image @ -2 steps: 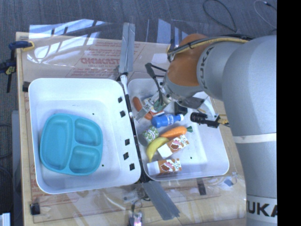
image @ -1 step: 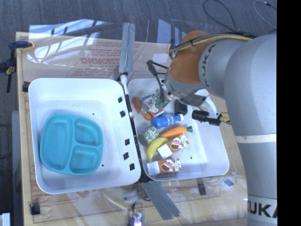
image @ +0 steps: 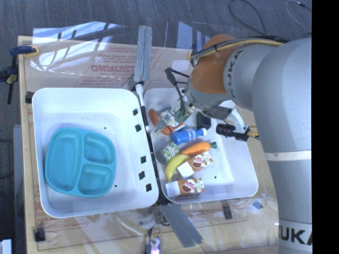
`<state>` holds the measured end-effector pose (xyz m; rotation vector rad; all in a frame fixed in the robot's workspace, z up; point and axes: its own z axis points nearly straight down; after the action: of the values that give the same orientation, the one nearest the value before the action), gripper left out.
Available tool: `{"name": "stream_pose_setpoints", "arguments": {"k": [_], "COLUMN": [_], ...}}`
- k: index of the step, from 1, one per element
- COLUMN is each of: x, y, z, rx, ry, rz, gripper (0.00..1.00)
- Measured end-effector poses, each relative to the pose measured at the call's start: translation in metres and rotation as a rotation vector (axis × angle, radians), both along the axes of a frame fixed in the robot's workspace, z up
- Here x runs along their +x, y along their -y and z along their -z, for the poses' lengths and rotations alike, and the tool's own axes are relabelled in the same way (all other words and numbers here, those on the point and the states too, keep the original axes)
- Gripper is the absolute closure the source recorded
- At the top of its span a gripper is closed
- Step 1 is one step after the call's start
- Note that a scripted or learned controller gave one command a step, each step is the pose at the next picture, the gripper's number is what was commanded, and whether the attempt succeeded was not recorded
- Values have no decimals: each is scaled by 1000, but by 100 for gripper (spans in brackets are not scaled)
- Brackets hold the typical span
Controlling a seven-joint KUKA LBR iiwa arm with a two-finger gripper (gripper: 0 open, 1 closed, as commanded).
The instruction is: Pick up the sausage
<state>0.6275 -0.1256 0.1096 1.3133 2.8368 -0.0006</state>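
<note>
Red sausage (image: 153, 116) lies just beside the gripper (image: 175, 115) in right bin (image: 241, 181)

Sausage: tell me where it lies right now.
The sausage lies in the right bin, at its upper left near the divider between the bins. The tool is just to its right, and the blue bottle sits below it.

Left bin (image: 42, 142) holds the divided plate (image: 80, 162). Right bin (image: 241, 181) carries the clutter: sausage (image: 154, 117) at its back-left corner, bottle (image: 188, 136) just right of it, carrot (image: 197, 147) and banana (image: 175, 164) nearer the front (two small packets (image: 192, 186) beside them). Hand (image: 177, 114) hangs over the sausage end.
</note>
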Motion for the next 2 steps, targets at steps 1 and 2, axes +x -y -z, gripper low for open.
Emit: {"name": "stream_pose_setpoints", "arguments": {"k": [1, 2], "x": [1, -5], "y": [0, 32], "z": [-10, -58], "rx": [-1, 6], "ry": [1, -13], "rz": [-4, -47], "gripper": [100, 100]}}
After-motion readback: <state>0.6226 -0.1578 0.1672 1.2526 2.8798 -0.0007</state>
